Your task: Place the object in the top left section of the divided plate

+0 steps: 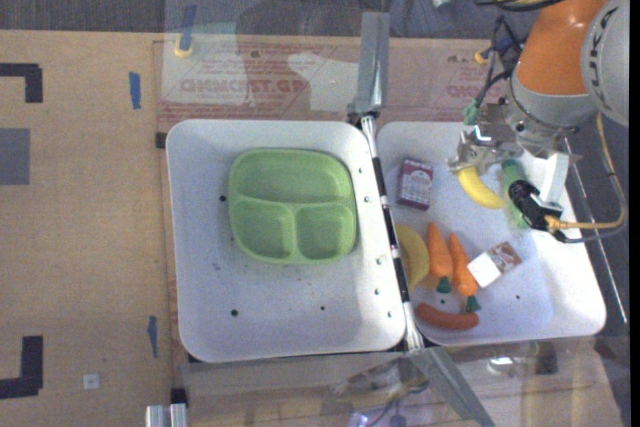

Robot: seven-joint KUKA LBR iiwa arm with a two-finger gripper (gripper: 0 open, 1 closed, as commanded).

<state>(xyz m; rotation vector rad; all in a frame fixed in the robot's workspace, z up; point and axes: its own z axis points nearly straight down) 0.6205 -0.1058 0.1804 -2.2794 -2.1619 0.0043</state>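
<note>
A green divided plate [236,205] lies in the left bin [195,295], with one wide section along its far side and two smaller ones nearer me. My gripper [477,151] hangs over the far part of the right bin [572,300], just above a yellow banana [482,192]. The wrist blocks my view of the gripper's tip, and I cannot tell whether it touches the banana. A green object [514,173] sits right beside the banana, partly under the arm.
The right bin also holds a maroon box [415,183], two carrots [440,251], a yellow piece [412,253], a red sausage [447,317] and a white-and-brown block [494,265]. A metal divider [385,215] runs between the bins.
</note>
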